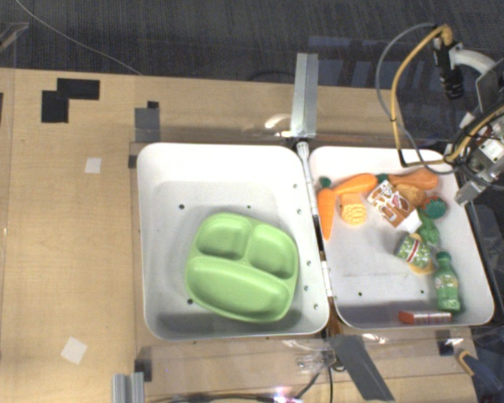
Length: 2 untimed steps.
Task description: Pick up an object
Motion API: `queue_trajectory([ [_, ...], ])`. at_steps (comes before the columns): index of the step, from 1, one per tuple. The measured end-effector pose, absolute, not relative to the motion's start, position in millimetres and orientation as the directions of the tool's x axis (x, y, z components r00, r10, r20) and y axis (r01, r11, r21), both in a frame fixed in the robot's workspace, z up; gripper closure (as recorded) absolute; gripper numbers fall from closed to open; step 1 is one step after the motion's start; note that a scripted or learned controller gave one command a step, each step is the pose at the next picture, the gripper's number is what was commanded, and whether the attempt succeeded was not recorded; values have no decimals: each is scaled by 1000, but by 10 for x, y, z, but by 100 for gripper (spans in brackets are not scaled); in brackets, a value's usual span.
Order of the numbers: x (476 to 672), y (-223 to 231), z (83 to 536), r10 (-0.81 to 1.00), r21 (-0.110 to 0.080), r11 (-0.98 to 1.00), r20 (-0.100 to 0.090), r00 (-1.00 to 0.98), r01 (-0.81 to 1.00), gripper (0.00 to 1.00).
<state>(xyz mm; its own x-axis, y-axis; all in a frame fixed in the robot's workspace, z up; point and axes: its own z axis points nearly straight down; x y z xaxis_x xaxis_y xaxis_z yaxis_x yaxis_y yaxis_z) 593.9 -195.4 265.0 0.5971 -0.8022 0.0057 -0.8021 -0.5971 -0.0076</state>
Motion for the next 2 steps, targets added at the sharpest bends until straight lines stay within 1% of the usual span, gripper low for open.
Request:
queue_trajectory([
  [2,5975,-1915,2876,-800,-18,-599,7,599,-800,100],
])
